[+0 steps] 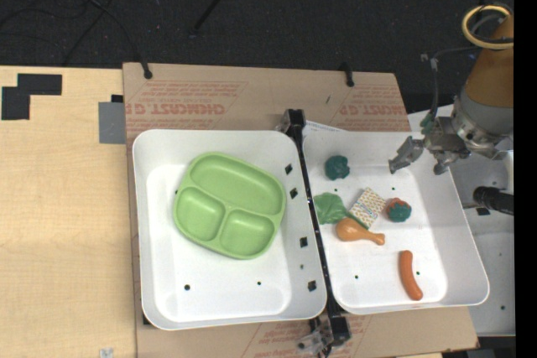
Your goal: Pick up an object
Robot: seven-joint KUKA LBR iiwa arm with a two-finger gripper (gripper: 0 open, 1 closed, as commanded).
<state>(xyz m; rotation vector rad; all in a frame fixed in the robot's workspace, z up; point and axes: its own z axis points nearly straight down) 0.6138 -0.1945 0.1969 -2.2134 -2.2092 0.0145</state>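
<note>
The right bin [436, 214] holds several small toys: a dark teal ball [337, 167], a green leafy piece [330, 207], a checkered packet [367, 204], a red-and-teal ball [398, 210], an orange drumstick [361, 233] and an orange-red sausage [410, 274]. My gripper [419, 159] hangs over the bin's upper right corner, above and to the right of the toys. Its two fingers are spread apart with nothing between them.
The left bin [168, 281] bears a green divided plate [229, 204]. A black divider [309, 218] runs between the bins. Both stand on cardboard [252, 96] over a wooden bench [59, 222]. The arm enters from the right edge.
</note>
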